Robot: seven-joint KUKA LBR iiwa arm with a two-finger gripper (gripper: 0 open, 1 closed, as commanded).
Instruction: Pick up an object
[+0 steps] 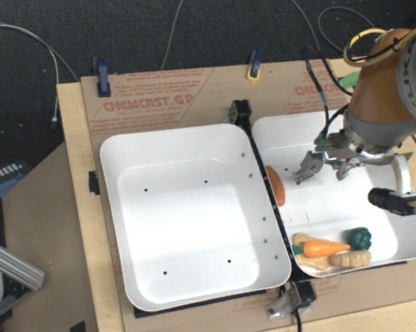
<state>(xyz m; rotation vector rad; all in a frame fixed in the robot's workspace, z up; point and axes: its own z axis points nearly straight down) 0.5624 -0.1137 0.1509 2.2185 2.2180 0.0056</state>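
My gripper [323, 168] hangs over the right bin [325, 203], near its back half, with its two fingers spread open and nothing between them. An orange oblong object [275, 184] lies against the bin's left wall, to the left of the gripper. Along the front edge of the same bin sit an orange carrot [325, 245], a dark green object [360, 237] and a tan piece [352, 259], well in front of the gripper.
The left bin [192, 216] stands beside the right one on a cardboard sheet [155, 100]. Black clamps [240, 111] sit at the back and front of the seam between the bins. Cables [318, 80] trail behind the arm.
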